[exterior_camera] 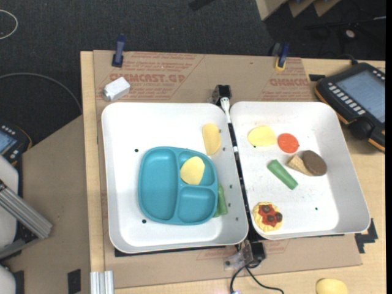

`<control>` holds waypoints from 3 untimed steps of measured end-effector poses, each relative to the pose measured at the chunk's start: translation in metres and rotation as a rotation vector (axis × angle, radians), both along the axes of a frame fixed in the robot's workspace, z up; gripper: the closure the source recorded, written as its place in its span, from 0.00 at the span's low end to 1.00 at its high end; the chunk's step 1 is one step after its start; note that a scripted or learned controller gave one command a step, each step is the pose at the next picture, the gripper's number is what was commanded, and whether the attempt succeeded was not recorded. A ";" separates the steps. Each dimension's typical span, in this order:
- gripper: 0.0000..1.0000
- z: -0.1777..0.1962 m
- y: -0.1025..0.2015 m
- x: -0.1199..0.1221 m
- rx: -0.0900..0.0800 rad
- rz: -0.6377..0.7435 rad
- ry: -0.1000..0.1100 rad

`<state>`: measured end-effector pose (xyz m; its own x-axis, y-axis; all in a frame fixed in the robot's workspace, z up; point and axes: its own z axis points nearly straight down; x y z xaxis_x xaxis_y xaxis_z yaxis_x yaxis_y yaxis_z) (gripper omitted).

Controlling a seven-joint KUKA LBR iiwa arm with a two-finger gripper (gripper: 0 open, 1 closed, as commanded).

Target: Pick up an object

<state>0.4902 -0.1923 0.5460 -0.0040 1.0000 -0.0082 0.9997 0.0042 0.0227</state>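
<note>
From above, left bin [116, 164]: a teal tray [160, 188] with a yellow lump [192, 170] in its upper right compartment. Just beyond the tray's top right corner lies a yellow piece [211, 138], long axis running near to far. Right bin [343, 182]: a green stick [282, 174] slanting far-left to near-right, a red disc [288, 143], and a brown piece [312, 163], maybe bread.

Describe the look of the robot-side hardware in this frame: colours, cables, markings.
At the right edge lies a dark grey control pad with a pale screen and rows of small buttons, likely the arm's pendant. A black clip sits at the top of the seam between the two white bins, and a thin black cable trails off below it. The board carries red print.
</note>
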 end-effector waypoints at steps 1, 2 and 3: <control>1.00 -0.174 0.020 -0.013 0.014 -0.004 0.040; 1.00 -0.007 0.101 0.040 0.006 0.008 -0.001; 1.00 -0.169 0.099 0.030 0.011 -0.006 0.039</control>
